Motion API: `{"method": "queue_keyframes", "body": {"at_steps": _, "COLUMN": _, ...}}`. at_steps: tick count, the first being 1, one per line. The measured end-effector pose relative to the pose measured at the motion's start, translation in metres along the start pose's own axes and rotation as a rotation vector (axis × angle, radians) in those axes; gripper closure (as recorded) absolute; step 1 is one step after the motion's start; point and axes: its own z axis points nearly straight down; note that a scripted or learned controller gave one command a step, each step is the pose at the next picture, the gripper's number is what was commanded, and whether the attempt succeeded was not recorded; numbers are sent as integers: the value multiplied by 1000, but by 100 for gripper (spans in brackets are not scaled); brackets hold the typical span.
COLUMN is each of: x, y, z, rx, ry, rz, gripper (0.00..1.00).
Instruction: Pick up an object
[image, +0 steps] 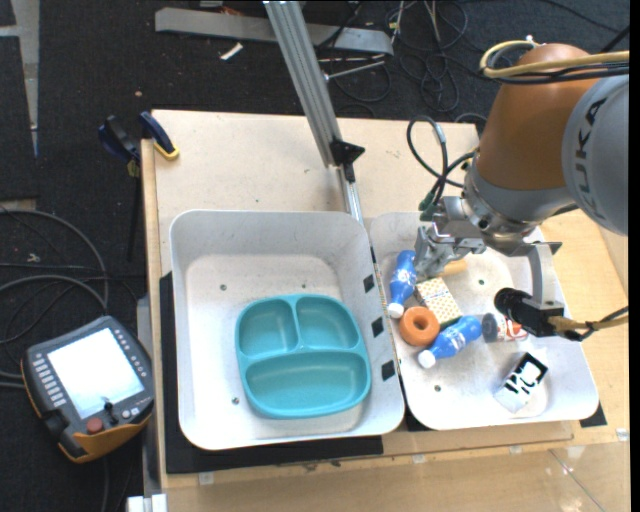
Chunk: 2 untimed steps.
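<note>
No object is held yet: the gripper (432, 255), whose opening cannot be told, is poised in the right bin (465, 398) close by a blue bottle (402, 280) and a checkered block (437, 295) at its left side, so grasping and lifting are judged outstanding.

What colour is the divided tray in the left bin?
The divided tray is teal, clear in the camera view.

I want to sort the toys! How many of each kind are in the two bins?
Blue bottles: 2
Orange ring: 1
Checked block: 1
Black-and-white box: 1
Teal plate: 1
Total: 6
</note>
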Motion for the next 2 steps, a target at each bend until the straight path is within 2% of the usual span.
{"method": "queue_keyframes", "body": {"at_steps": 2, "x": 101, "y": -22, "z": 19, "rx": 1, "ry": 0, "rz": 1, "gripper": 100}}
